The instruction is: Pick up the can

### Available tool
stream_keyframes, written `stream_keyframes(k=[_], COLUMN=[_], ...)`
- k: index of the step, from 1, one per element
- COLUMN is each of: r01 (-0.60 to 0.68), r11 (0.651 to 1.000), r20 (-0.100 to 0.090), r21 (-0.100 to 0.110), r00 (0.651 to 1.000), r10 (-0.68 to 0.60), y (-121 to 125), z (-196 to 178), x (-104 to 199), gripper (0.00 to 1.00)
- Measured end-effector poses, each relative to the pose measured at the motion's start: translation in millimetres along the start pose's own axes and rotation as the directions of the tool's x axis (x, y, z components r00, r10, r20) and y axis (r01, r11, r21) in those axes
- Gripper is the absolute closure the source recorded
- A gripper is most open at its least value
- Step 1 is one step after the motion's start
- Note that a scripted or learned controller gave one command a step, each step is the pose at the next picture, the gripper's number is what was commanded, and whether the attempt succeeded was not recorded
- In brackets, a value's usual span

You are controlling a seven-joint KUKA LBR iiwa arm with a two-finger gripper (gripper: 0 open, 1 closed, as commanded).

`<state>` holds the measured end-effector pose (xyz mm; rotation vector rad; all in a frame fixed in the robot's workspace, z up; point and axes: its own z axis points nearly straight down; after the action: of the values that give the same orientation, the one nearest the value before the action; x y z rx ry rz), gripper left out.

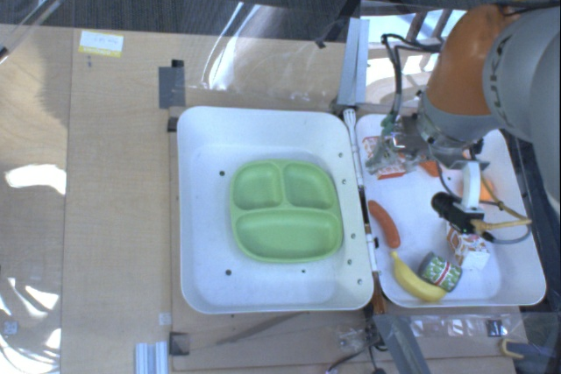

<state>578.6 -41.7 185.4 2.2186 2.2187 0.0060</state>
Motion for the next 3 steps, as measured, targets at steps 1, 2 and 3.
stream_keyframes(k=[1, 2, 3], r01=[0.222, 0.600, 0.604], r11=[0.975, 0.800, 0.797], r20=[-0.001, -0.001, -0.001], r21=[0.002, -0.001, -0.002], r00=[0.975, 0.800, 0.797], r10=[-0.222, -0.600, -0.604], y=[-53.1, -45.1, -58.3], z=[-9.8, 0.1, -21.5], x=[59.3, 95.1, 167.5], gripper=[1.00, 1.00, 1.00])
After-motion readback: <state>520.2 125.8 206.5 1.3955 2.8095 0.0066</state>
